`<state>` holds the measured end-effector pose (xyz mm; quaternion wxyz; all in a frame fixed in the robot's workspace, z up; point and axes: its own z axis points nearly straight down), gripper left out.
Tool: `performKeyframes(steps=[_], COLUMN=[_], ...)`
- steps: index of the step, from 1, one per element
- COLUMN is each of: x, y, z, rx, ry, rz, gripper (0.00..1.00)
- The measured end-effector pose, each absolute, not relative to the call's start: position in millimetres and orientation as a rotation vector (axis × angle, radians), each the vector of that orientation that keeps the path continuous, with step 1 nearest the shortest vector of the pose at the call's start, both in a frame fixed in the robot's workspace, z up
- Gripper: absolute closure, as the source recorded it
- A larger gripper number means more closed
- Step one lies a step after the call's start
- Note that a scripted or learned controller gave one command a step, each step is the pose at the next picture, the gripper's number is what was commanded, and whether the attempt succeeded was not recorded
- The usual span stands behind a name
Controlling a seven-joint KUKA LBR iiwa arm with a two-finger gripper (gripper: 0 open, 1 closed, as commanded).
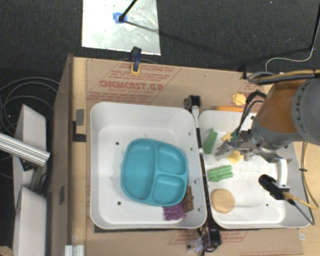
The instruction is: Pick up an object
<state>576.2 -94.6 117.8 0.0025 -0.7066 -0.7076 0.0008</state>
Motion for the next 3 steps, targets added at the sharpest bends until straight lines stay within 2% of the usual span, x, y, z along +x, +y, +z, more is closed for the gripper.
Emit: performKeyframes(steps=[1, 2, 3], x=[581.0, 544.5, 512.4], y=[-96, -163, -141], z=[128, 98, 217], rx=[-2.221, -2.226, -2.220], ry=[-2.227, -2.216, -2.231], rz=[-0.004, 0.003, -0.007], gripper=[1.00, 1.00, 1.00])
